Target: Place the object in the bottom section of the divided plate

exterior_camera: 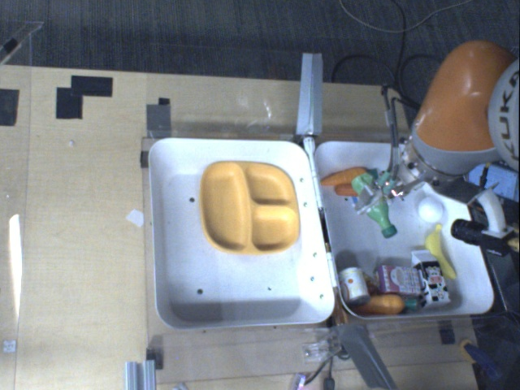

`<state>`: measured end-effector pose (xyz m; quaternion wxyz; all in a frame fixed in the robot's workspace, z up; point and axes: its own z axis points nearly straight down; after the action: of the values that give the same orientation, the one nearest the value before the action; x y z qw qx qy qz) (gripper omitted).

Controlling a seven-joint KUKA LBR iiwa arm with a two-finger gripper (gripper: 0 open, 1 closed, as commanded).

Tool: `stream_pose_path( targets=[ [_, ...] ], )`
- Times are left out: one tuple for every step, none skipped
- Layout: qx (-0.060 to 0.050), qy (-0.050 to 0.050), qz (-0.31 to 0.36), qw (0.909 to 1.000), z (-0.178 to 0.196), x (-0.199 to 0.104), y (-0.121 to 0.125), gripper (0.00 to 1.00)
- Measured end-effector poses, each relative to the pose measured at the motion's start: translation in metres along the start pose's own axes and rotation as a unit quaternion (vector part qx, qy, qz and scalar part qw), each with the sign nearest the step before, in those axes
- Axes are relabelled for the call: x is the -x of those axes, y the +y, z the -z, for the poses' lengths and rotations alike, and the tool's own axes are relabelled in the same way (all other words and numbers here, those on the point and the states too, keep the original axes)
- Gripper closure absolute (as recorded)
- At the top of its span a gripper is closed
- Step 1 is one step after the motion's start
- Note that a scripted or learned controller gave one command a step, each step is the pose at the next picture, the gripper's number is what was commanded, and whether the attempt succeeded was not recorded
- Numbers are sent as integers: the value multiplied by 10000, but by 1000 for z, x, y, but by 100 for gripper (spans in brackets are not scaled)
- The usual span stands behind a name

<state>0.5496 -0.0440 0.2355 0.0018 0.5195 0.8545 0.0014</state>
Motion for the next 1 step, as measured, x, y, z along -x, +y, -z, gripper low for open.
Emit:
stream_pose_path(
  targets=[
    [-11, 6, 241, 9997, -53, -28, 77, 100]
  ],
)
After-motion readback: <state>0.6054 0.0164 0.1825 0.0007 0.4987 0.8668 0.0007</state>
